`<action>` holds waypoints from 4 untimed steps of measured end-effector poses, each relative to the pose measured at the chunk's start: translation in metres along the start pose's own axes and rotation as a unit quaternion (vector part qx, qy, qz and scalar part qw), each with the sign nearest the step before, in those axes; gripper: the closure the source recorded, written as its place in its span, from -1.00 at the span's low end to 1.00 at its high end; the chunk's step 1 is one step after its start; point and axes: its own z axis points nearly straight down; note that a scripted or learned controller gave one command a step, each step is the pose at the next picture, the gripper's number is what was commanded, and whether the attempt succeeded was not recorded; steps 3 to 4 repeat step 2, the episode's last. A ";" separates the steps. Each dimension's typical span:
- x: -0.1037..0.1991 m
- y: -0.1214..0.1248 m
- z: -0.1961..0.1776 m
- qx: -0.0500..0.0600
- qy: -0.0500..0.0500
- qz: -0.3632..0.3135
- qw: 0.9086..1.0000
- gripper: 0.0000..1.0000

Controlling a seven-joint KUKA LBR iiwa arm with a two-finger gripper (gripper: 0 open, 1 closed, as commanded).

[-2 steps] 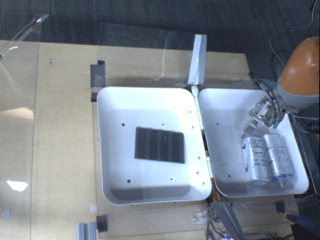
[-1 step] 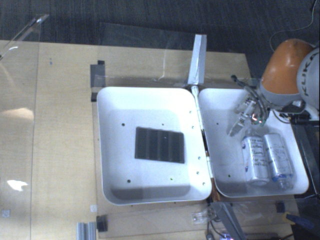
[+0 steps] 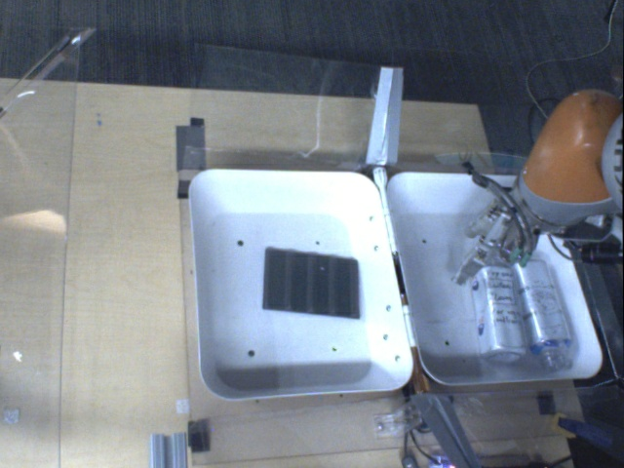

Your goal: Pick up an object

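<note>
The left bin (image 3: 219, 261) carries a dark ribbed mat (image 3: 312, 283) at its centre, lying flat, apparently not the arm's concern. In the right bin (image 3: 429, 261), clear plastic bottles (image 3: 517, 310) lie side by side at about four o'clock, against the wall. The gripper (image 3: 492, 247) hangs just at their twelve-o'clock end, seemingly lined up for a grasp; whether its claw is wide or narrow I cannot tell.

- sitting on a light wooden bench (image 3: 107, 261), pale and a bit glary on the left
- showing dark grey carpet floor (image 3: 244, 8) up top
- catching reflections off a clear panel (image 3: 58, 52)
</note>
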 end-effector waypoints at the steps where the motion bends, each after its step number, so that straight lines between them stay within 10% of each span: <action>1: -0.052 -0.002 -0.006 0.000 -0.001 0.048 0.999 -1.00; 4: -0.033 -0.019 0.027 0.000 -0.002 -0.051 0.999 -1.00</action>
